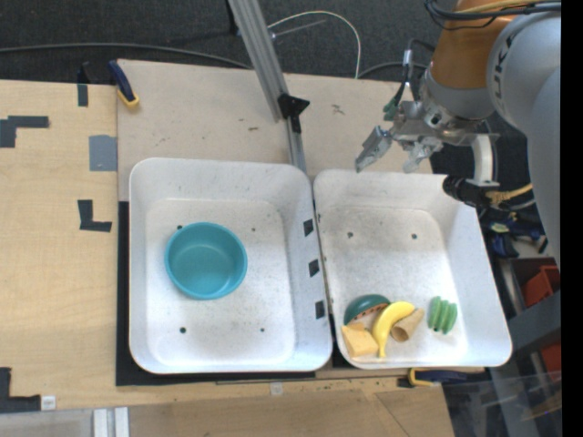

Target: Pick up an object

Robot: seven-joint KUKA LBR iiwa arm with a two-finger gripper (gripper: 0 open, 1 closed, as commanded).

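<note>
Banana (393, 321): lying in the near corner of the right bin (469, 244), curved, long axis running near-to-far with a slight lean, stem end toward the front rim.
Neighbours: crowded tbh. A tan block (360, 340) is touching it on the left, a dark green round thing (366, 306) sits just behind that, and a green piece (442, 315) lies just beside it on the right.
Fingers (393, 149): spread apart, nothing between them, hovering over the far rim of the same bin.
Key relation: the pile lies well apart from the fingers, straight toward the near edge of the bin, so I'd guess the arm has to travel forward and drop.
Left bin (146, 244): teal bowl (206, 260) sitting alone, farther off sideways.
Desk (55, 244): tape marks, not in play.
</note>
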